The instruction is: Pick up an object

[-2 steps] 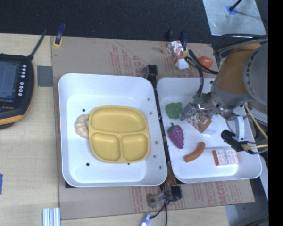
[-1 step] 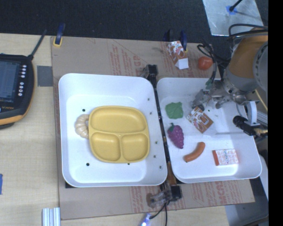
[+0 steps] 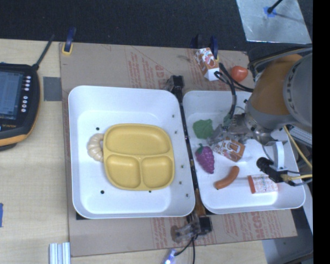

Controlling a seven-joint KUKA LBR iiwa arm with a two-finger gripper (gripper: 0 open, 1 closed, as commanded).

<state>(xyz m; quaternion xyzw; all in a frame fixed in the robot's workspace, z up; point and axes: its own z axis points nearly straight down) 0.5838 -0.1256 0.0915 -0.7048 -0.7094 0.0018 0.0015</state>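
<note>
**Camera view: claw low over the snack packet in the right bin**

Camera view looks down on a pale wooden table (image 3: 27,186) covered by a brown cardboard sheet (image 3: 126,65), on which two shallow white bins sit side by side. The left white bin (image 3: 85,197) holds a yellow plastic divided plate (image 3: 138,155) with three compartments; a cream-coloured ridged toy pastry (image 3: 94,146) lies against the plate's left edge.

The right white bin (image 3: 253,202) holds the loose objects. The grey arm with its orange band (image 3: 272,89) reaches in from the right, and the claw (image 3: 231,130) hangs low in the middle of that bin. Whether it is wide or narrow I cannot tell, as the dark metal parts blur together there. Directly under and just in front of the claw lies an orange-and-white crinkled snack packet (image 3: 230,149), tilted; the claw looks to be touching or almost touching its upper edge, but nothing is clearly gripped.

A green toy broccoli piece (image 3: 203,128) sits just to the left of the claw. A purple toy grape bunch (image 3: 205,159) lies near the bin's left wall, below the broccoli. An orange-red toy sausage (image 3: 226,177) lies slantwise below the packet. A small red-and-white flat carton (image 3: 262,185) rests near the bin's lower right.

Outside the bins, a black-and-orange control pendant (image 3: 8,106) lies at the table's left edge.
</note>
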